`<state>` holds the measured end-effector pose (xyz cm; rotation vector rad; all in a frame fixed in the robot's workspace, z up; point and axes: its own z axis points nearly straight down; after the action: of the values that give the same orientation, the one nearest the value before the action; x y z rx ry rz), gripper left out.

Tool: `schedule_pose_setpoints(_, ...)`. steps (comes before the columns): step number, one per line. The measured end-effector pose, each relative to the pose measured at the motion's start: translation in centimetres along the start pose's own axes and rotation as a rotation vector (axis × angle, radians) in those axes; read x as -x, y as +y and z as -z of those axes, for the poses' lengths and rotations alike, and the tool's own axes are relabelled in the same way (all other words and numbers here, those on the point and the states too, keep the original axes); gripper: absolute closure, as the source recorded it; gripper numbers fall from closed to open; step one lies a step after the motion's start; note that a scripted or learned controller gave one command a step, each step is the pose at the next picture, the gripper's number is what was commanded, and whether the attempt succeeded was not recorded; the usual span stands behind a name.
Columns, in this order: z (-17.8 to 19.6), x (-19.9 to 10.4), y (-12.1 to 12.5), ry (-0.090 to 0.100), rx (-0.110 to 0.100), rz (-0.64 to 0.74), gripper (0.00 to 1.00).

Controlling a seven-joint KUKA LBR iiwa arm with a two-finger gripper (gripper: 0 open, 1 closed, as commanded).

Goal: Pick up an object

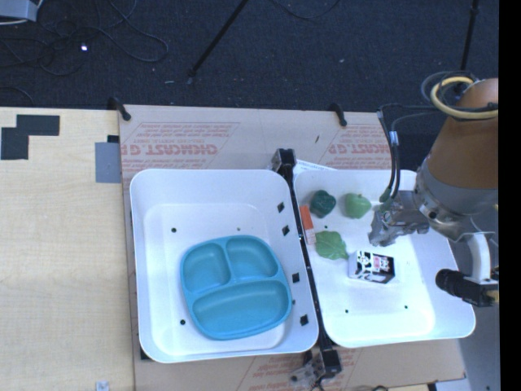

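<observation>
While gripper [383, 233] hovers, perhaps above carton [373, 266], lettuce [330, 244] beside.

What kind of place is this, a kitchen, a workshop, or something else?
Most likely a robotics lab set up for grasping trials. A grey robot arm reaches over two white bins, which sit on flattened cardboard. Loose cables lie on dark carpet behind the bench.
</observation>
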<state>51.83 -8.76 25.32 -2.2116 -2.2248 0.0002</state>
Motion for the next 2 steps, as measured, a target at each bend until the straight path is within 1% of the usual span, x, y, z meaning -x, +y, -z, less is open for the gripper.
schedule_pose_setpoints(2,0.1,-12.2,0.9,-0.001,0.000,0.000,1.00)
